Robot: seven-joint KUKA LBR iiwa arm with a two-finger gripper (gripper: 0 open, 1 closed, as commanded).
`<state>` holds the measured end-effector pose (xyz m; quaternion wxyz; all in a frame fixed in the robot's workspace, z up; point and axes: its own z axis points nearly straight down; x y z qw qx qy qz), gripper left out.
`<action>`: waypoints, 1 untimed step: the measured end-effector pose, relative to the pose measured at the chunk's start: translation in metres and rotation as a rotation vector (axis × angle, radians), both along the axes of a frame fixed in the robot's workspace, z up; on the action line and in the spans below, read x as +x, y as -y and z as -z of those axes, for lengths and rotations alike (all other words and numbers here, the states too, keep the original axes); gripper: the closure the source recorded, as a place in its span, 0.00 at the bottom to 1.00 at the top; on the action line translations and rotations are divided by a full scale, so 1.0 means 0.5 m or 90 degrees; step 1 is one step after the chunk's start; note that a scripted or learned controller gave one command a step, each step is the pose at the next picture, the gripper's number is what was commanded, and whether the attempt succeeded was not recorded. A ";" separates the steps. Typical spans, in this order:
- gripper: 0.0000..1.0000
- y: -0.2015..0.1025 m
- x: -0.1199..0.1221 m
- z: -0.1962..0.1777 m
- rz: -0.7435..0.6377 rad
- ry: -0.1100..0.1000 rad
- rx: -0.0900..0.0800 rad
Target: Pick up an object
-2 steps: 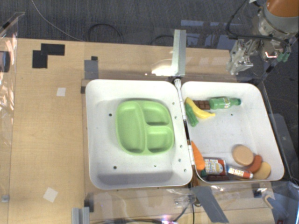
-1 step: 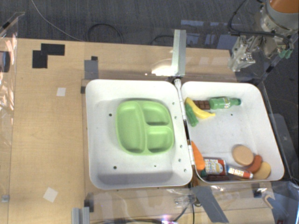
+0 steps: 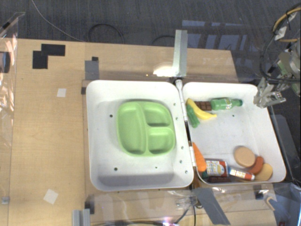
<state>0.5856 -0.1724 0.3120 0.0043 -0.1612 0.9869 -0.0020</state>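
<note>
The arm (image 3: 289, 55) is cut off by the right edge above the right bin (image 3: 263, 140). In that bin, the brown item (image 3: 203, 106) lies partly hidden under the banana (image 3: 200, 112).

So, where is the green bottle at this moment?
The green bottle lies on its side at the far end of the right bin, just right of the banana.

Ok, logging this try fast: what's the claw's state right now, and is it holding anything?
Claw: at the right bin's far right corner, nothing seen in it; open or closed cannot be told.
</note>
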 end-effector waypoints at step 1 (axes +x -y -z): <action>1.00 -0.111 0.115 -0.109 0.094 0.004 0.003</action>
